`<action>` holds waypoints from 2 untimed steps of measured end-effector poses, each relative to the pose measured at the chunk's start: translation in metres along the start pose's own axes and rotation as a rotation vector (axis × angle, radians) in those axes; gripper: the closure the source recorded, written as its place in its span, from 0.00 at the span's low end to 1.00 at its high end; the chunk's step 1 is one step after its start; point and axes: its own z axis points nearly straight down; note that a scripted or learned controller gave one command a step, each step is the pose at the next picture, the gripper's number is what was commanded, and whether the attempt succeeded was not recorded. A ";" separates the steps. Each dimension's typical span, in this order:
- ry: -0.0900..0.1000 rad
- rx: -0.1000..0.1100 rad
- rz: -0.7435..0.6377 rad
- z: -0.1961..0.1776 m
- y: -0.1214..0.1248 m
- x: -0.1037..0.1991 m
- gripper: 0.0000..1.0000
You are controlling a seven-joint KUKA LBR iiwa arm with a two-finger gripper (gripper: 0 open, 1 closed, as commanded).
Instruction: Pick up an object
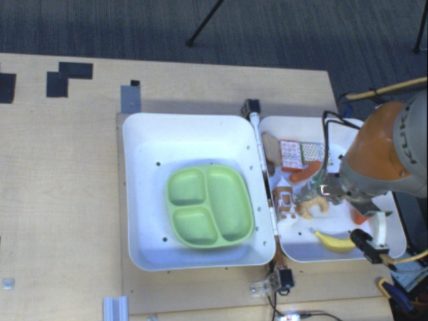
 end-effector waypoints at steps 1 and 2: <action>0.005 -0.002 -0.003 -0.011 0.002 0.002 1.00; 0.005 -0.002 -0.003 -0.011 0.002 0.002 0.00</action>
